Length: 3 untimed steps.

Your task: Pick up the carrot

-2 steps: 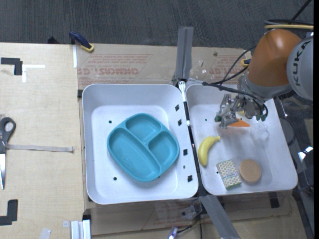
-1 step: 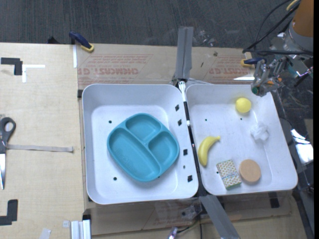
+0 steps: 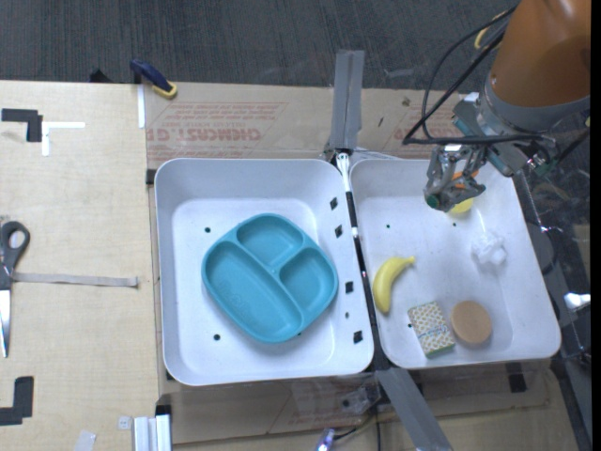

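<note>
My gripper (image 3: pixel 453 188) hangs over the back of the right bin (image 3: pixel 526 346), near its far wall. A small orange carrot (image 3: pixel 459 192) shows between its dark fingers, which are shut on it. A yellowish end (image 3: pixel 461 207) pokes out just below the fingertips, and I cannot tell whether it touches the bin floor. The wrist and cables above hide the rest of the carrot.
In the right bin lie a yellow banana (image 3: pixel 390 280), a white crumpled lump (image 3: pixel 488 250), a round tan disc (image 3: pixel 471 322) and a small patterned block (image 3: pixel 432 328). The left bin (image 3: pixel 178 252) holds a blue divided plate (image 3: pixel 270 277). Scissors (image 3: pixel 9 280) lie on the bench at far left.
</note>
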Each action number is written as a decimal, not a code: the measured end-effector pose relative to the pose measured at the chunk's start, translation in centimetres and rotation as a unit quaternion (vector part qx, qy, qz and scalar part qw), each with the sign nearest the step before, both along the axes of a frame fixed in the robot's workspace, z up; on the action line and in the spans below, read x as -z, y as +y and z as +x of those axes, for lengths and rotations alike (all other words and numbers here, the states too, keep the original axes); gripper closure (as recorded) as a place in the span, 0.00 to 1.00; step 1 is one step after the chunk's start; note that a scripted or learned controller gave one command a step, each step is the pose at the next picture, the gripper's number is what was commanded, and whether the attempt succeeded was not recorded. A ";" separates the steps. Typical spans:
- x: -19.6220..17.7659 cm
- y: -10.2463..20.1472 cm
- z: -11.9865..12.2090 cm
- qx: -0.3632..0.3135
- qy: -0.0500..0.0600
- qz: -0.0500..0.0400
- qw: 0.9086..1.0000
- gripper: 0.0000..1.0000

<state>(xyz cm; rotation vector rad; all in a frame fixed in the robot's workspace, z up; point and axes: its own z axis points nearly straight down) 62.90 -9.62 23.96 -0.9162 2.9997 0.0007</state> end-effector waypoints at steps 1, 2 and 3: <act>-3.8 -4.0 -2.3 -0.203 -0.002 -0.001 0.979 1.00; 3.4 1.2 -3.9 -0.354 0.000 0.000 0.935 1.00; -2.9 -7.1 -0.8 -0.363 -0.001 -0.001 0.932 1.00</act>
